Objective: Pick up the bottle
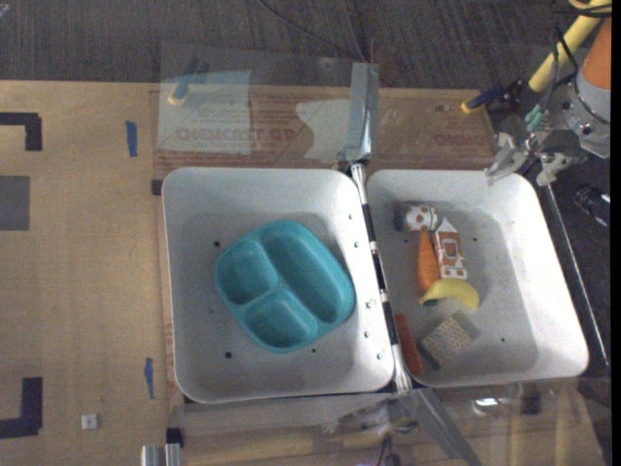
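Note:
The bottle [439, 238] lies on its side in the right bin [543, 289], near the bin's back left. It is white with a red-and-white label, and its grey cap end points to the back left. An orange carrot touches its left side and a banana lies at its lower end. My gripper [525, 166] hangs over the back right corner of that bin, well to the right of the bottle and apart from it. Its fingers are spread open with nothing between them.
A carrot [427, 263], a banana [450, 293], a tan sponge [447, 339] and a thin red stick [408, 344] share the right bin. The left bin [194, 212] holds a teal divided plate [284, 284]. Cables and a yellow hose [566, 39] trail behind the arm.

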### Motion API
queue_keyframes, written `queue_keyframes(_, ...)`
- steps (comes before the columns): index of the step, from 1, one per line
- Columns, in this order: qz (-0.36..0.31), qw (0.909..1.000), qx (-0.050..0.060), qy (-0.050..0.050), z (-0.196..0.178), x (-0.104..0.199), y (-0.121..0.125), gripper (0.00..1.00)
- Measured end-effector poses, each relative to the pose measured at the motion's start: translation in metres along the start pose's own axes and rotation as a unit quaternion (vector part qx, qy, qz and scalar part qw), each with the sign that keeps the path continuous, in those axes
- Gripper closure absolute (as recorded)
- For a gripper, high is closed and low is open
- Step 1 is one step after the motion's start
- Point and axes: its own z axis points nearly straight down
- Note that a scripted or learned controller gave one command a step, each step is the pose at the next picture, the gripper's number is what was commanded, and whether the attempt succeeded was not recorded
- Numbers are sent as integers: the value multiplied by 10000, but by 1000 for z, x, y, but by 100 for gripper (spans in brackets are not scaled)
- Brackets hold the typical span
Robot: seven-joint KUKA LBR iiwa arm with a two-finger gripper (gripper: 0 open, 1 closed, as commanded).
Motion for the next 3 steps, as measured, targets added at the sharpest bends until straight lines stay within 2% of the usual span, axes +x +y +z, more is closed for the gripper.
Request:
queue_keyframes(1,-11,10000,-21,-14,-12,0,1,100)
queue_keyframes(2,1894,9819,-18,-10,-33,-10,-9,100)
queue_keyframes(3,3183,9480,-13,-3,-64,83,-9,100)
